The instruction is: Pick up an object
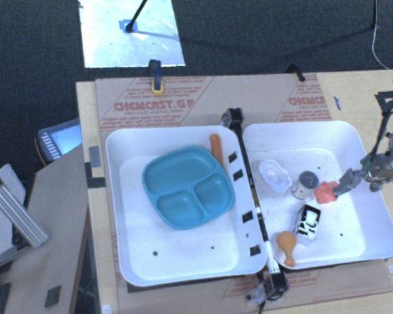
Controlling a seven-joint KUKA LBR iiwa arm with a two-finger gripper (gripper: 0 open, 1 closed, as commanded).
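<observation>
- Pincer (348, 181) low over the right bin (386, 220), reaching in from the far side of it.
- Cannot tell from this view if open or closed, so treat nothing as held yet.
- Red block (326, 192) right at the tip of the pincer, touching it or very nearly so. Looks like the thing to pick up.
- Small bottle (305, 183) just past the red block, on the side away from the pincer, pressed close to it.
- Clear cup (274, 175) further out past the bottle.
- Black and white box (308, 223) ahead of the pincer and off to one side, near the block but apart from it.
- Orange toy (285, 246) further off that way, by the bin's corner.
- Blue plate (185, 191) far ahead, in the other bin; no need to bother with it.
- To do this well: line up so the red block sits right in the middle of the pincer, not at the edge.
- Go slow and gentle, since a push could shove the block into the bottle and knock it over.
- Squeeze firmly, then lift straight up and check that the block comes along.
</observation>
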